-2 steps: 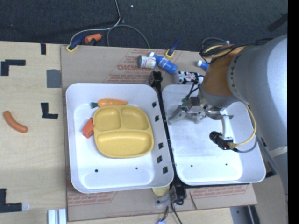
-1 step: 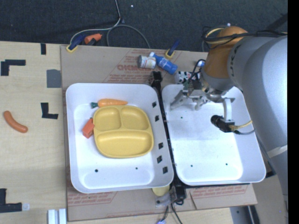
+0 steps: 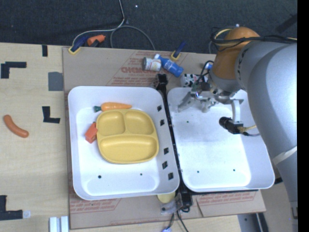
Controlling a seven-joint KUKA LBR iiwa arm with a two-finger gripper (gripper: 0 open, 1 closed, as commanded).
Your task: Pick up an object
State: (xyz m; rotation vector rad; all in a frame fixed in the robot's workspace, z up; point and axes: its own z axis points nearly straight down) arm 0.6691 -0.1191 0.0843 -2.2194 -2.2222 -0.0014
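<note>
A yellow divided plate (image 3: 127,136) lies in the left bin (image 3: 79,178). An orange carrot (image 3: 115,106) rests along the plate's far edge, and a small orange-red piece (image 3: 91,133) sits against its left side. My gripper (image 3: 194,105) hangs over the far end of the right bin (image 3: 217,173), close to the divider between the bins. It stands open, its fingers spread left and right with nothing between them. The carrot and the plate are well to the gripper's left, across the divider.
A sausage-like toy (image 3: 16,126) lies on the bench far left, outside the bins. A blue and white clamp (image 3: 164,64) and an orange-handled clamp (image 3: 94,40) sit behind the bins. The arm's grey body (image 3: 275,105) covers the right bin's right side.
</note>
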